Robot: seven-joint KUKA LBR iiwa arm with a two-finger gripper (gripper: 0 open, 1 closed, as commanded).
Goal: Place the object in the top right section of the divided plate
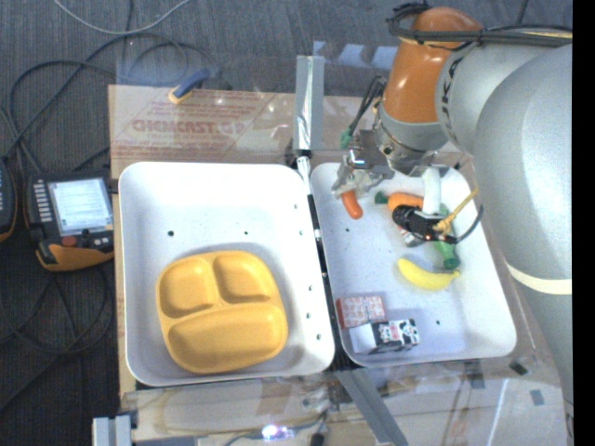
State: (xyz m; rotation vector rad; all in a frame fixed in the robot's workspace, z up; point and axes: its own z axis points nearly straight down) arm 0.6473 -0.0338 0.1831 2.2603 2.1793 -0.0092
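Where the grey carpet runs past the bench on the far left, a screen unit (76, 204) lies flat, with an orange-edged thing (70, 254) touching its near side. Behind the bins a brown board (209, 124) with red lettering lies flat, and a blue tag (186, 85) rests at its far edge. The left bin (149, 203) holds the yellow plate (223, 312) in its near half, well apart from the far wall. The plate has two small sections on its far side and one long section across the near side; the top right section (244, 279) is the small one nearer the right bin. A metal rail (305, 100) stands between the bins at their far end. In the right bin (372, 258), a carrot (351, 204) lies tilted on the floor near the far left corner, with the gripper (358, 169) just above it in the view; whether they touch cannot be told. Whether the gripper is open or closed cannot be told either: its tip is a blur of metal. A second orange piece (403, 199) lies near the carrot, to its right. Nearer the front, a banana (426, 275) lies with a green bit (450, 260) touching its right end. By the front wall a red card (361, 309) lies just beside a black-and-white box (394, 334). The arm (437, 72), orange-banded, reaches in from the right.
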